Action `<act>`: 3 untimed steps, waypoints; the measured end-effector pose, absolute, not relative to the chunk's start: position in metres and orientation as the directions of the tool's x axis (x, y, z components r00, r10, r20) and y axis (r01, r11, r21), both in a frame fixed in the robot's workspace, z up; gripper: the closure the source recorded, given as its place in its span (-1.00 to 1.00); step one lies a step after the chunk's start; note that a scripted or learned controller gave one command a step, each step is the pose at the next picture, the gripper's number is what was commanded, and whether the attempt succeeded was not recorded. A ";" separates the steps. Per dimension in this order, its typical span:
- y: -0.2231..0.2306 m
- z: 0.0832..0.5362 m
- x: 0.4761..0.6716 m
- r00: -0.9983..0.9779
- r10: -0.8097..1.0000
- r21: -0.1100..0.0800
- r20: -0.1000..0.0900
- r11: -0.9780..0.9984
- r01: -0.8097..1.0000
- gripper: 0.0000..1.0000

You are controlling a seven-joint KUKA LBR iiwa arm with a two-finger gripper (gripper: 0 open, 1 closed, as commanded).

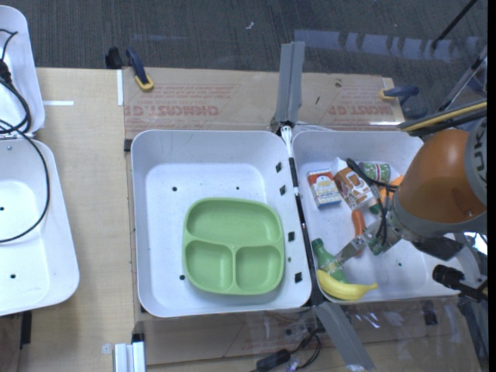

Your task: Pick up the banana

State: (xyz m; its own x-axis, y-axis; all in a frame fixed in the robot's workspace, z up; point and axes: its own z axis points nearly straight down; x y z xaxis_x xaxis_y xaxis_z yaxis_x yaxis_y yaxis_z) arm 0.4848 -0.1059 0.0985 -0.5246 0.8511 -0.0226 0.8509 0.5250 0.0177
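Arm (442, 184) reaches in from 3 o'clock, wrist bent down over the right bin (411, 281). Jaws (358, 244) state: cannot tell. Banana (343, 286) lies at the bin's 7 o'clock corner, just below the jaws.

The bins (155, 231) look like smooth white plastic with a slight gloss. The green tray (232, 246) is matt plastic. The bench (85, 130) looks like pale wood. The banana (345, 287) has smooth yellow skin.
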 end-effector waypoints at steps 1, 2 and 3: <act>-0.108 0.110 0.479 -0.586 0.811 0.003 -0.005 0.586 0.811 -1.00; -0.109 0.098 0.483 -0.658 0.753 0.009 -0.022 0.658 0.753 -1.00; -0.042 0.191 0.479 -0.820 0.572 0.001 -0.002 0.820 0.572 -1.00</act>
State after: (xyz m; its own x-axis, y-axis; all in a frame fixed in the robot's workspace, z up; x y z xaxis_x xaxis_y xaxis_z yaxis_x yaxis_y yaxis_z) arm 0.4787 -0.0425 0.1914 -0.8201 0.5722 -0.0017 0.5722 0.8201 0.0008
